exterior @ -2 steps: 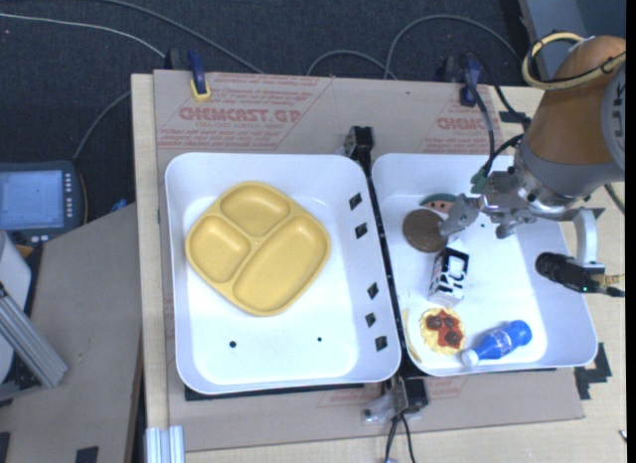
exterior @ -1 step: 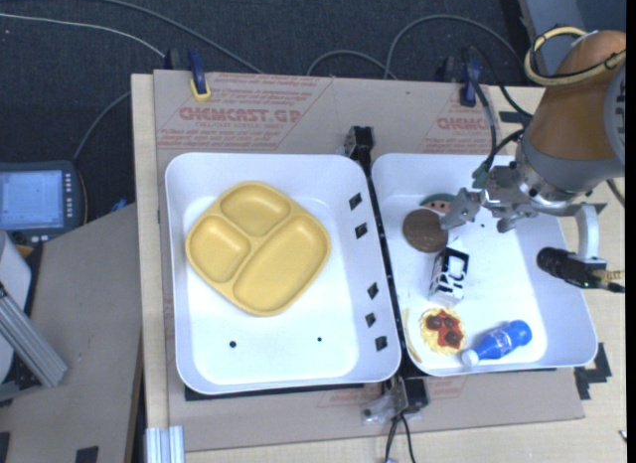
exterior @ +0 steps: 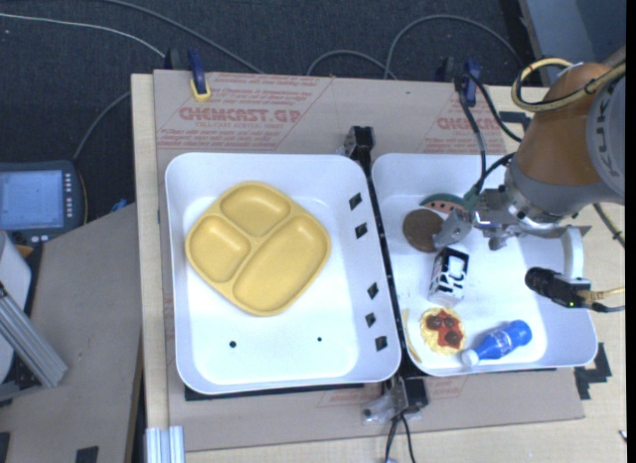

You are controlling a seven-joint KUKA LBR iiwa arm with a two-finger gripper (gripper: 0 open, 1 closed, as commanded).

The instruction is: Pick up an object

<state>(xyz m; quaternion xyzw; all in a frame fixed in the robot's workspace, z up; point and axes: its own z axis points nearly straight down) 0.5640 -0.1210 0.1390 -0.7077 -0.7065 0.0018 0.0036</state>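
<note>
A dark carpeted floor with loose grey cables (exterior: 89,9) surrounds the bench (exterior: 298,103), whose pale board carries red printed lettering. On it stand the left bin (exterior: 189,252) and the right bin (exterior: 566,352), their inner walls touching down the middle.

In the right bin, a black-and-white carton (exterior: 449,274) lies nearest the gripper. Its long axis runs roughly from the far side of the bin to the near side, leaning a little rightward at its far end. A brown disc (exterior: 420,230) sits just beyond it, toward the far left of the bin. Near the front rim, a blue bottle (exterior: 505,338) lies on its side with its long axis slanting: the white cap points to the lower left and the base to the upper right. The cap is just beside a small plate (exterior: 440,332) bearing red-topped food, and that plate is tucked against the bin's inner wall.

The gripper (exterior: 467,221) hangs over the far edge of the carton, beside the disc, on the grey and orange arm (exterior: 556,153). Whether it is spread or closed cannot be told, and nothing is visibly held in it.

Bare white floor lies open to the right of the carton. The left bin holds a yellow divided plate (exterior: 258,247) with open room along its front and right sides.
</note>
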